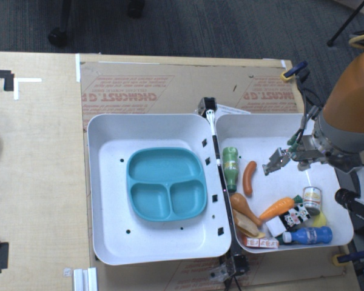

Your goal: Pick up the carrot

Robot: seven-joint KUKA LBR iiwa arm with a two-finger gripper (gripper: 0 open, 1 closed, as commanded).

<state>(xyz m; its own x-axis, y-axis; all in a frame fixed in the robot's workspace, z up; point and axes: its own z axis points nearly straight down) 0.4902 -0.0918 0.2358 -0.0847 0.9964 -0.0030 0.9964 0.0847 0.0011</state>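
Faintly, mirrored "GRAINGER"-like red print marks the cardboard (170,93) behind both bins.

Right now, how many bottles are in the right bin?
2. The green bottle lies along the bin's left wall; the blue bottle lies at the near edge. The clutter there may hide more.

Arm (352,102) enters from right edge, grey, orange band above wrist showing large and blurred at upper right. Wrist angles down and leftward. Hand (276,162) at end of arm, metallic, pointing left and slightly down, over upper part of right bin. Nothing visible between its fingers. Cables and black fittings along wrist and below it at right edge.
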